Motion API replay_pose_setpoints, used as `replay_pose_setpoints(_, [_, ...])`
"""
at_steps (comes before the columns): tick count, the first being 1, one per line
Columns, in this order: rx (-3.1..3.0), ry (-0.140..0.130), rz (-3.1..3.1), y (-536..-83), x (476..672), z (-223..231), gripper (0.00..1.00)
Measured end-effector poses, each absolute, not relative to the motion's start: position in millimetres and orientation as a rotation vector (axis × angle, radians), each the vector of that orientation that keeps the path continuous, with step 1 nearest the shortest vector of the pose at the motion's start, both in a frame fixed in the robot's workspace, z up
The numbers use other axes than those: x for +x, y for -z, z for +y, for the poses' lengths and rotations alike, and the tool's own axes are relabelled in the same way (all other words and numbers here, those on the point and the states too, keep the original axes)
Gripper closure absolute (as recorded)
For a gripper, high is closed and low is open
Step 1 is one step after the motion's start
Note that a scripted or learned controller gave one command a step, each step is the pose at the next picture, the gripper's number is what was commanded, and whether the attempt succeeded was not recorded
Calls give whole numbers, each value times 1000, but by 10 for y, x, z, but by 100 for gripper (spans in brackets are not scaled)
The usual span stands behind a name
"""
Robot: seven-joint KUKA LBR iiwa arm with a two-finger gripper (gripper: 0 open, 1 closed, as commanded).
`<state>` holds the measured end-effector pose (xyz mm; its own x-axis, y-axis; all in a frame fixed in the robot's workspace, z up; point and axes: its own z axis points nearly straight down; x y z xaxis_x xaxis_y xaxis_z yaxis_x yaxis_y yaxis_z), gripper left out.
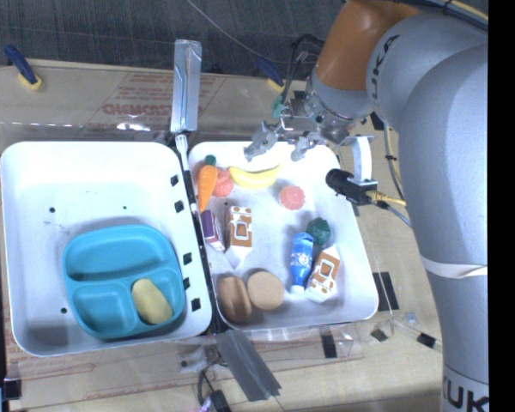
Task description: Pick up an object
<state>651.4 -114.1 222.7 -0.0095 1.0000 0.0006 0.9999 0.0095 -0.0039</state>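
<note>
Hovering spread gripper above banana, nothing held

Hanging over the far end of the right bin (pixel 360 303), the gripper (pixel 280 147) has its two fingers (pixel 259 148) spread apart with nothing between them. It touches no object as far as the slant view shows; the fingertips sit just above and beside the banana (pixel 256 176), which lies near the bin's far wall.

Risks, judged from this layout: the banana is curved and lies crosswise, so a descent slightly off centre could close on one tip and let it roll out. The carrot (pixel 206 184) lies just beside the banana's left end, touching or nearly so; a wide finger could catch it and drag both. The far wall is close, so a finger could land on the rim.

Further out: pink round piece (pixel 292 197), small carton (pixel 240 227), blue bottle (pixel 300 260), two buns (pixel 250 293). Left bin (pixel 34 170) holds a blue divided tray (pixel 112 256) with a potato (pixel 152 301) in one compartment.
</note>
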Motion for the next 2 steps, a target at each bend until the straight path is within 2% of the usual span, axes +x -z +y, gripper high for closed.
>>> replay_pose_setpoints(1, [-2153,-10,-2277,-941,6039,-982,0])
replay_pose_setpoints(2, [-1852,-2,-2533,-913,5483,-925,0])
